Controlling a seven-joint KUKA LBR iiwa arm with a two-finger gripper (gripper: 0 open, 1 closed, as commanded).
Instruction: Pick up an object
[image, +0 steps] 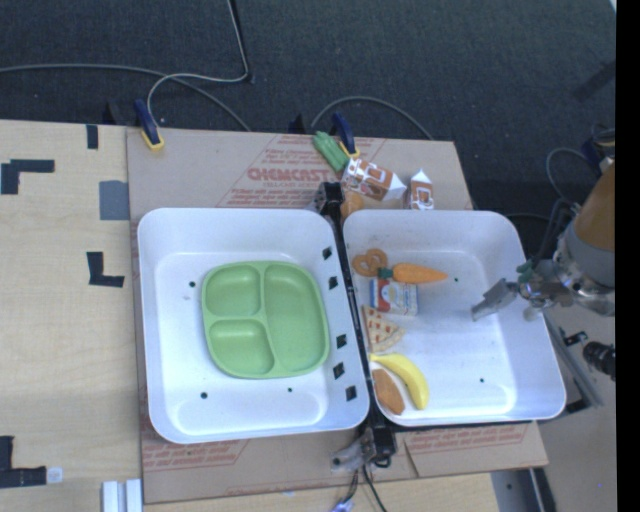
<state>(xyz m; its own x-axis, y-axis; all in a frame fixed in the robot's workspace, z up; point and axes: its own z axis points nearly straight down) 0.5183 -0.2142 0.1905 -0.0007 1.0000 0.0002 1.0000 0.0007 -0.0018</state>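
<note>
The end effector (497, 299) hangs over the right bin's (500, 232) right side, fingers spread, holding nothing. The carrot (420, 273), banana (405, 376) and other toys lie along its left wall.

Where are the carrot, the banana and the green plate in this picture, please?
carrot (420, 273), camera view, on the middle of its orange body.
banana (407, 377), camera view, on the middle of its yellow curve.
green plate (298, 318), camera view, on its large right compartment.

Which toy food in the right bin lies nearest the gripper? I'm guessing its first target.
The orange toy carrot: its tip points toward the gripper, while the yellow toy banana lies farther off.
</note>
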